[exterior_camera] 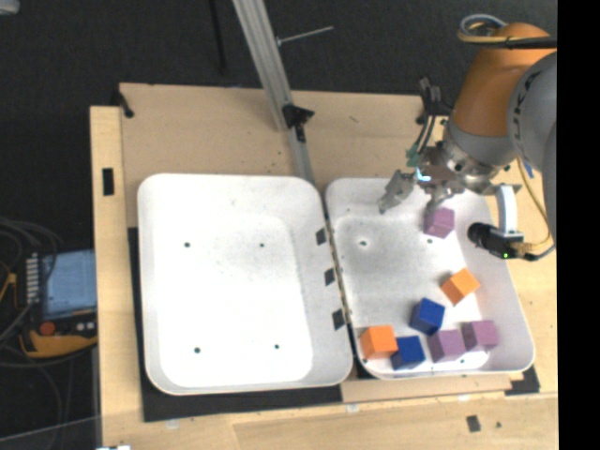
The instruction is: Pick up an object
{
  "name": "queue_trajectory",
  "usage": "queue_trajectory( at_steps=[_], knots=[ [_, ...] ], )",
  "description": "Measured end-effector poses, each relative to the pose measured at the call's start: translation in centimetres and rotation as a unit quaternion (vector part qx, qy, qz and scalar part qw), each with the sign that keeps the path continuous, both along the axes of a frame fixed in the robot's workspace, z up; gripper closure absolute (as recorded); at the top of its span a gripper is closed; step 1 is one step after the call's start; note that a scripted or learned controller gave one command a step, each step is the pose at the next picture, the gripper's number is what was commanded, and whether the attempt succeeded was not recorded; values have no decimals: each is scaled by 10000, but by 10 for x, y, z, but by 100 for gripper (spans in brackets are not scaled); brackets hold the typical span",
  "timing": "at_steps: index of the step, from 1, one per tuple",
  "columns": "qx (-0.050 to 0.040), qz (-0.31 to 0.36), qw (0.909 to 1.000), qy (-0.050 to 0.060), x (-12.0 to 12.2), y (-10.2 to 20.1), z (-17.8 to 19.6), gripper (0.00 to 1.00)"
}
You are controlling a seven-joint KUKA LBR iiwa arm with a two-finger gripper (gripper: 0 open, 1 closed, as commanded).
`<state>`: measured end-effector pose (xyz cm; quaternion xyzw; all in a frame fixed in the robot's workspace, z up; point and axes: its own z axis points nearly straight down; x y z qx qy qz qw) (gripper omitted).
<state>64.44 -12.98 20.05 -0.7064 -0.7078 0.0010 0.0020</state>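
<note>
We see the hand [419,193], fingers apart, over the right bin's [375,251] far edge, just beside a purple block [439,221].

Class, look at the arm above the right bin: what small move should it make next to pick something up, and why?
Probably lower the pincer slightly toward the near side onto the purple cube. That cube lies just beside the pincer at the far end of the right white bin, apart from the other blocks, so it seems the easiest target.
</note>
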Motion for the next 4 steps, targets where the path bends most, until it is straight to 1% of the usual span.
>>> queue_trajectory(
  at_steps=[1,2,3,4],
  knots=[
    [-10,9,10000,-23,1,0,3,0],
    [-16,-10,10000,5,-2,-1,-60,0],
    [-20,-20,10000,-13,-2,-2,-105,0],
    [-16,-33,10000,-51,0,-3,-91,100]
  ],
)
